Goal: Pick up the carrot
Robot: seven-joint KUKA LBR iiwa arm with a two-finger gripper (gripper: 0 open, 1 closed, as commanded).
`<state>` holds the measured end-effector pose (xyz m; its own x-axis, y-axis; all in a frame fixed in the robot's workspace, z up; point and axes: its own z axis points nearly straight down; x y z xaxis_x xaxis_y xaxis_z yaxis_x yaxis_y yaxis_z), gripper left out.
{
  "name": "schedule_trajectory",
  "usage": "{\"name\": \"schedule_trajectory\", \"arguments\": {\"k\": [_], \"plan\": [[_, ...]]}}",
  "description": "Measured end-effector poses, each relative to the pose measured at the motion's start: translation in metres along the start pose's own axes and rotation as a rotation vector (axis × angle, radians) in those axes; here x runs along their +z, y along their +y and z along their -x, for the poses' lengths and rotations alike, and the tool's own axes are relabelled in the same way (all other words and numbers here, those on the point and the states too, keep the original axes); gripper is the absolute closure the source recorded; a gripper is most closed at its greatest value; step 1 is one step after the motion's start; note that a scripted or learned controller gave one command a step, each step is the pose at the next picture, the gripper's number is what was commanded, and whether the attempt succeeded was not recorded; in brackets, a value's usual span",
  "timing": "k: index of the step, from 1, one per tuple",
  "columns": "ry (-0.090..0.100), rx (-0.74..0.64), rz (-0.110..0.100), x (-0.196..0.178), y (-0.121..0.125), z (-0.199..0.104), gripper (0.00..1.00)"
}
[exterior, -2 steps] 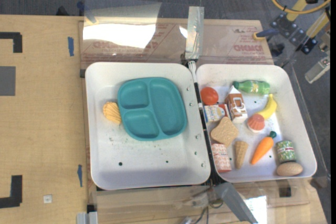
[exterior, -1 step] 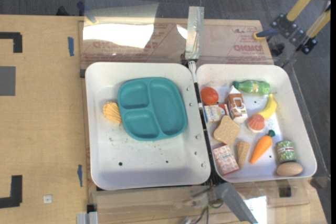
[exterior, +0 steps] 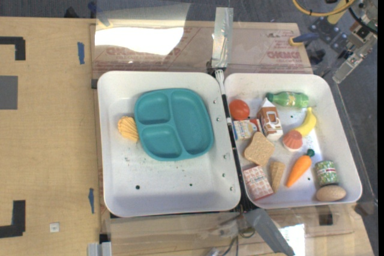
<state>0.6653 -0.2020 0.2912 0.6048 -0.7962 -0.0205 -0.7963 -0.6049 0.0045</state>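
The carrot [exterior: 299, 169] lies untouched in the right bin [exterior: 343, 129] beside the green can [exterior: 326, 172]; grasp pending, gripper state cannot be told

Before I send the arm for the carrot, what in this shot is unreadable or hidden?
- Arm, camera view: cut off by the top-right corner; whether the jaws are open or shut cannot be told.
- Labels on the small cartons and the can: too small to read.
- Carrot: its underside and its contact with the cracker beside it are unclear at this slant.
- Round item above the carrot: too blurred to name.
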Motion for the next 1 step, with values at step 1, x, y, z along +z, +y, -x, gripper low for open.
{"name": "schedule_trajectory", "arguments": {"k": [1], "plan": [[0.015,0.006,-0.014,-0.0234,-0.0020,-0.0015,1.00]]}}
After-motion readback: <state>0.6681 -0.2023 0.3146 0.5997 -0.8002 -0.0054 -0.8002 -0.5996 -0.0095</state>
